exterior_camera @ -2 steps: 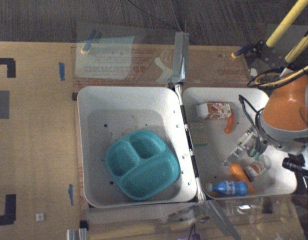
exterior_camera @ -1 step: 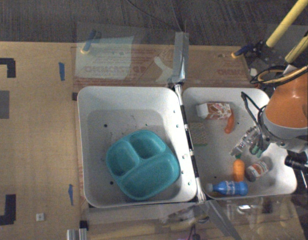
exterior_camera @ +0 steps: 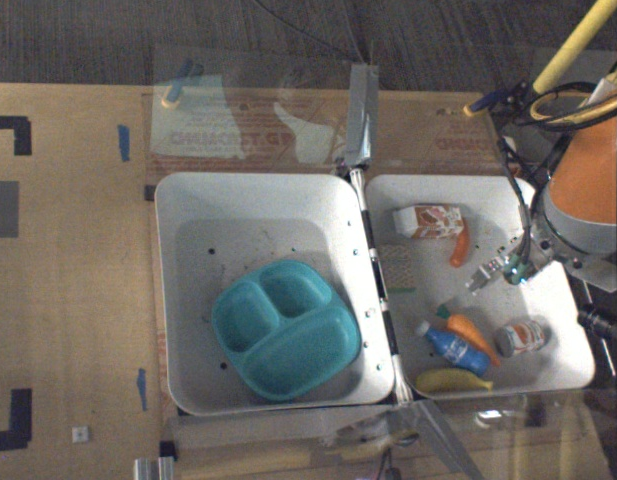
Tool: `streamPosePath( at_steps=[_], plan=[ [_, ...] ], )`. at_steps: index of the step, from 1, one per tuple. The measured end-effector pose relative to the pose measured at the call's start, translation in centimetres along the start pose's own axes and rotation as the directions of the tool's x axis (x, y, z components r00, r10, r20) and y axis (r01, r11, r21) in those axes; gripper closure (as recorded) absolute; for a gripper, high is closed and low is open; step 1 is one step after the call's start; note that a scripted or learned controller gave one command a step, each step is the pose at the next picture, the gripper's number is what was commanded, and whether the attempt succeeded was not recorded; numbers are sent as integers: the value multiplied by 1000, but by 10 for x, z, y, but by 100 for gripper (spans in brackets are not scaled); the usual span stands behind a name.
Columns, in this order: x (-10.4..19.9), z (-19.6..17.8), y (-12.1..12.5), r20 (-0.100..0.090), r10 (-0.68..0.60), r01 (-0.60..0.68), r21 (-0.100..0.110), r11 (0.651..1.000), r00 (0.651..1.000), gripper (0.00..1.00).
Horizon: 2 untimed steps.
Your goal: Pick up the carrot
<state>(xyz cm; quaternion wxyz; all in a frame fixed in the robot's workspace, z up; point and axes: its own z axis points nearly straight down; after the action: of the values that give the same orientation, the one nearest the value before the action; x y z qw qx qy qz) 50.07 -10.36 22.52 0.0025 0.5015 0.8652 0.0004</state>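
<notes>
Orange carrot [exterior_camera: 472, 334] wedged against blue bottle [exterior_camera: 454, 349]; could grab the bottle instead. Gripper [exterior_camera: 495, 268] well above, maybe open, too blurry to tell.

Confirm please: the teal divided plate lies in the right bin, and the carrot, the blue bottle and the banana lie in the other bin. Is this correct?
Not quite. The camera view shows the teal divided plate in the left bin, not the right one. The carrot, the blue bottle and the banana lie in the right bin.
</notes>
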Motion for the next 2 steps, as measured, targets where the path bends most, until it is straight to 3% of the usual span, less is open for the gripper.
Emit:
streamPosePath(
  at_steps=[1,2],
  plan=[
    [0,0,0,0,0,0,0,1000,1000,0],
    [16,113,-16,-4,-55,55,3,998,998,0]
  ],
)
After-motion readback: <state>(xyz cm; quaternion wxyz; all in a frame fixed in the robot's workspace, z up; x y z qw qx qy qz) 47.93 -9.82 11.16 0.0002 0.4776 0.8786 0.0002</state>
